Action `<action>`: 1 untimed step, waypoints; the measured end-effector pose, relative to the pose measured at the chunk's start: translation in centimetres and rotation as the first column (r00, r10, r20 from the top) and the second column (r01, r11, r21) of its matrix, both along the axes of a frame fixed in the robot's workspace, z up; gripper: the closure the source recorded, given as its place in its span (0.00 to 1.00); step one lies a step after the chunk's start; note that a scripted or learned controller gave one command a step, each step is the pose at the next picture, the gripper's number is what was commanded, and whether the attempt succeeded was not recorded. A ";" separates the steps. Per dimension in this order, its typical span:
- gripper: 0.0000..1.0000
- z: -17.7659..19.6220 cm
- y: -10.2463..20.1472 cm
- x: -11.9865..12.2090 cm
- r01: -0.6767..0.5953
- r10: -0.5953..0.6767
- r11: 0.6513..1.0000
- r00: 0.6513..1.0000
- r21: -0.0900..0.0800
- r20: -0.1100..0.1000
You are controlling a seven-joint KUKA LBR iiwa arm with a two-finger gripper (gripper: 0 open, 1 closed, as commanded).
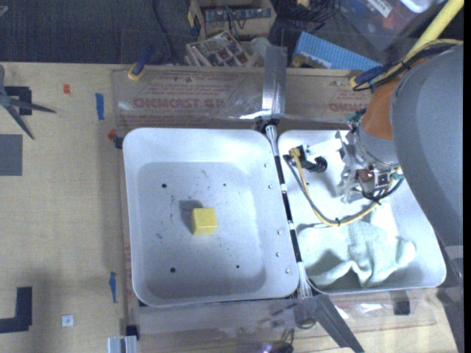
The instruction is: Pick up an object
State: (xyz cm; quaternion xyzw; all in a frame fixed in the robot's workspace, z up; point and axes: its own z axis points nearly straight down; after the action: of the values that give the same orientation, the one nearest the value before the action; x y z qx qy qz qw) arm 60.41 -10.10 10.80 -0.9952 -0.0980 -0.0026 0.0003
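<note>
— Where is the yellow block (204, 220) sitting?

— It is lying in the left bin (147, 153), roughly at the middle of the floor, casting a small shadow toward its upper left. Nothing is touching it, and it is sitting well apart from the bin walls.

— And the arm?

— The grey arm (434, 145) is reaching in from the right, with its orange band (377, 116) showing just above the wrist. The hand (358, 186) is hanging over the right bin (430, 271), near that bin's upper middle, well apart from the block.

— Is the hand gripping anything?

— I cannot tell how it is standing (the wrist hardware and cables are crowding that spot, and the tips are too small to read). Nothing is showing between them that I could name.

— What else is lying in the right bin?

— A crumpled white cloth (368, 256) is bunching in the lower part, below the hand. A yellow cable (324, 213) is looping across the bin from near its left wall toward the wrist.

— And the desk (51, 219)?

— It is carrying both bins side by side, their inner rims touching.
</note>
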 end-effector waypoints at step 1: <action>1.00 1.0 -0.2 0.0 0.003 -0.003 1.000 1.000 0.001 0.000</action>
State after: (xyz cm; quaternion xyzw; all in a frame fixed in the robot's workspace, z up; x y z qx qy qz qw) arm 60.41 -10.28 11.78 -0.9953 -0.0966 -0.0026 0.0006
